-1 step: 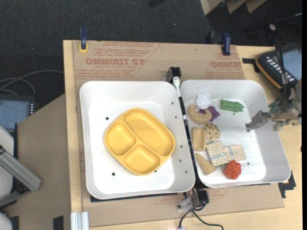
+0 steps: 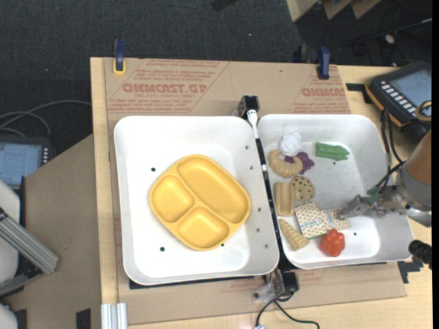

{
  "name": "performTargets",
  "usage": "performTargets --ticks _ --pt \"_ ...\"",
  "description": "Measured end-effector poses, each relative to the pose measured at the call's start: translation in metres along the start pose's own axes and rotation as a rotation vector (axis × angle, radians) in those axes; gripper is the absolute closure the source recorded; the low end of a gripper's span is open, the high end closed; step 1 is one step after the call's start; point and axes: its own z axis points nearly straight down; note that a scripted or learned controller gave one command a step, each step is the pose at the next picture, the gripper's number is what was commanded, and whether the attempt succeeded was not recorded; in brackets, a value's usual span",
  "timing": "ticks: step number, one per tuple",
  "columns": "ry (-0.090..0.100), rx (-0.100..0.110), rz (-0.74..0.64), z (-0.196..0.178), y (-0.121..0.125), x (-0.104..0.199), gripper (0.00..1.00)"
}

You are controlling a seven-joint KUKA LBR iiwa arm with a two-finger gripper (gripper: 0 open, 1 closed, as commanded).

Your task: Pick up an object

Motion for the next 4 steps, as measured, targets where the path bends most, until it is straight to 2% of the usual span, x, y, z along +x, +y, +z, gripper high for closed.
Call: performTargets --ticks 1,2,3,4 --pt "0.003 -0.001 -0.007 0.013 0.074 0.039 0.0" --pt "0.002 -0.001 -0.004 0.013 0.166 0.043 0.0" --pt "0.002 0.003 -0.001 0.013 0.184 0.043 0.0" --pt "0.004 0.008 0.001 0.013 0.16 0.054 0.0"
